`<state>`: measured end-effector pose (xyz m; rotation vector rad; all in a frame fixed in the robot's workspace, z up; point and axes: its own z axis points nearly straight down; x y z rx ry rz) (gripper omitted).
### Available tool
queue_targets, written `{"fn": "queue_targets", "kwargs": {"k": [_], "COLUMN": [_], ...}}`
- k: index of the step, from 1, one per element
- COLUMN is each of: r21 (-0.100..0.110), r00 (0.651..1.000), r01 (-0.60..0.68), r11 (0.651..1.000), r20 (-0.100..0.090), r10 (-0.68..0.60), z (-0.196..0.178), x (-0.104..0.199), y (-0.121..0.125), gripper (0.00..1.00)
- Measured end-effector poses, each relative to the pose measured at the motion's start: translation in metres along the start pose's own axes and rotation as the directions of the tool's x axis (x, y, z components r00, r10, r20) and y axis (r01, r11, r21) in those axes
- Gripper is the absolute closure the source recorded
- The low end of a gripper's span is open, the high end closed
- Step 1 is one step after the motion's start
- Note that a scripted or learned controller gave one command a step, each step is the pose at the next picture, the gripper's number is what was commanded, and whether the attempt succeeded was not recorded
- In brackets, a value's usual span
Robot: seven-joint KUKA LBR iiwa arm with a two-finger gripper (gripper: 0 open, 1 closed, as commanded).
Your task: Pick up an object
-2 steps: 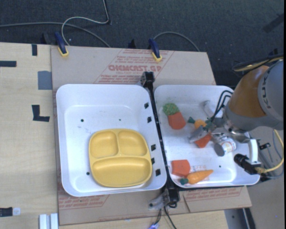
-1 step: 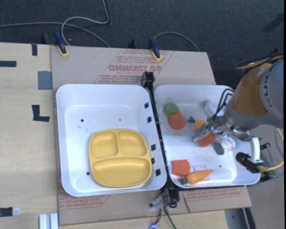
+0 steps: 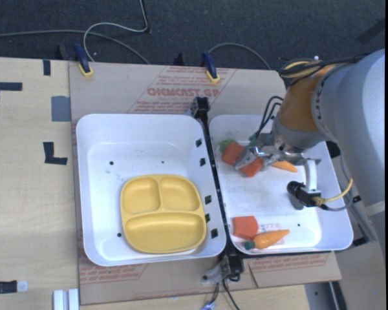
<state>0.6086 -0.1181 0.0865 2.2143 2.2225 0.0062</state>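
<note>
The two-finger metal gripper (image 3: 257, 155) is down in the right white bin (image 3: 323, 234), fingers pinching a small orange-red block (image 3: 251, 168) at its tip; a second red-orange chunk (image 3: 232, 152) lies just to the left.

One fixed camera looks down at a slant from moderate height on the bench, both white bins (image 3: 84, 173) mid-frame; the arm (image 3: 349, 108) enters from 3 o'clock, dark floor toward 12.

Bulky grey arm (image 3: 359, 118), orange wrist band, yellow and black cables, small metallic tool (image 3: 258, 155).
</note>
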Motion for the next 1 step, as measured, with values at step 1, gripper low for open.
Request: {"fn": "queue_targets", "kwargs": {"k": [1], "r21": [0.005], "r00": [1.000], "r01": [-0.001], "r11": [1.000], "r20": [-0.001], "r10": [0.001], "z": [-0.0985], "x": [0.0735], "y": [-0.0221], "gripper": [1.00]}}
